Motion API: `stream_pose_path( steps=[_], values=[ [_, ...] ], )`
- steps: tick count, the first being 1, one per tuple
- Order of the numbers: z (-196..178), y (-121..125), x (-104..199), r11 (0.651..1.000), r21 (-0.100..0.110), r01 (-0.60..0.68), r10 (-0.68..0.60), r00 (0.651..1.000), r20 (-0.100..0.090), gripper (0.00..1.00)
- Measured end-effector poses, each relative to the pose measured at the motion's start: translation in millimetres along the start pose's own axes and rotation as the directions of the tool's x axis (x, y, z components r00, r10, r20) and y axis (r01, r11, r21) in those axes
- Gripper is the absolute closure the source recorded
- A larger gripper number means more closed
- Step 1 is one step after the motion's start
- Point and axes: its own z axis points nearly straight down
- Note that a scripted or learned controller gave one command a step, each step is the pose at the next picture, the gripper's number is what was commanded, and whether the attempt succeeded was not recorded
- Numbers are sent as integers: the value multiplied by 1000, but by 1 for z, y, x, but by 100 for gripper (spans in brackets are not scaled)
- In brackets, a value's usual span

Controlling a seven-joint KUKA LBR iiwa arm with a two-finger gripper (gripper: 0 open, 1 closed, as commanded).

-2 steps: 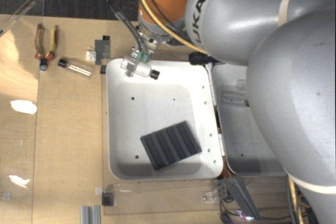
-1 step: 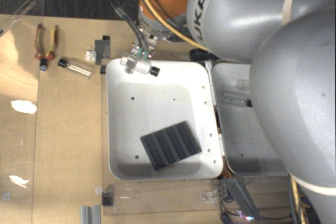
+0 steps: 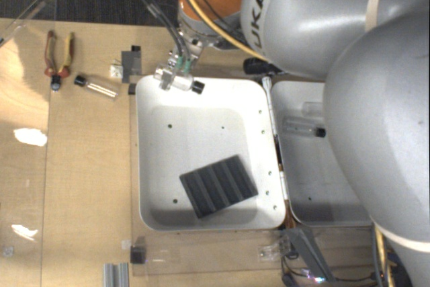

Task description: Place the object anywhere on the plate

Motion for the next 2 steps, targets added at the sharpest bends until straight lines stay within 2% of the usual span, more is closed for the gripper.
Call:
stream_pose_path(
  steps=[1, 2],
  values=[
    [73, 1, 14, 681, 30, -731, 732, 682, 8, 100],
    [156, -4, 2, 888, 31, -460, 460, 888, -3, 100]
  ],
)
